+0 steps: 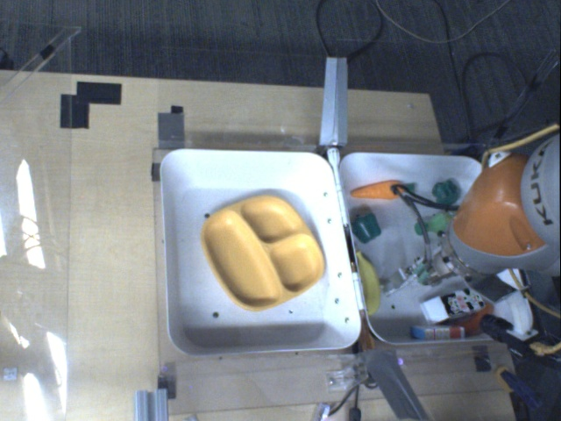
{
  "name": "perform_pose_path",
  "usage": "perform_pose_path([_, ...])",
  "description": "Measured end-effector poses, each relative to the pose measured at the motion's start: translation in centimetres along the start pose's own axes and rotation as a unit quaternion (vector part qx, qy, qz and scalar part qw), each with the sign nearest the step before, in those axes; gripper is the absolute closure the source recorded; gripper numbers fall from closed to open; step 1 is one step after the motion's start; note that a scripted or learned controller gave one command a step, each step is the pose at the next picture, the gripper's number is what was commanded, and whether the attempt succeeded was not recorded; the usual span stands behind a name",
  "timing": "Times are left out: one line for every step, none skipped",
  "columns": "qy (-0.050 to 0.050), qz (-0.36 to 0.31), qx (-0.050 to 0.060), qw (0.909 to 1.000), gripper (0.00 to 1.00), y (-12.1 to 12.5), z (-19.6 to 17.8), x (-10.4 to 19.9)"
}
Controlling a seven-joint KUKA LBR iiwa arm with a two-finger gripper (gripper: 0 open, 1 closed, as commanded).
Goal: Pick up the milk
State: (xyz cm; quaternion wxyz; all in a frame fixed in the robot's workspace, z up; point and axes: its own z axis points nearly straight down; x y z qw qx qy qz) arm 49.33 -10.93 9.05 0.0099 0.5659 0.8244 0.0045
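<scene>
Milk carton [452,306] located near front wall of right bin [394,235], just beside gripper [427,270] (open or closed: not discernible); judged approach step, calling for alignment over carton, then descent and closure.

Left bin [175,253]: I note one item in it, a large yellow bread loaf [261,250] with three rounded lobes, lying near the middle.
Right bin [386,167]: cluttered with small items.
Carrot [379,190]: orange, lying across the far end of the right bin.
Green block [365,227]: just beside the wall dividing the bins.
Banana [369,284]: yellow, against the same wall, nearer the camera.
Marker [436,331]: lying along the right bin's near wall.
Bench [105,235]: pale wood; black tape marks [86,102] at its far left.
Cables [412,16]: black, looping over the dark floor beyond the bench.
</scene>
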Motion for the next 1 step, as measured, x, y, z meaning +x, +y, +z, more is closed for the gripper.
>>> perform_pose_path([0.002,-0.109,0.001,0.9941,0.0,-0.83,0.04,-1.88])
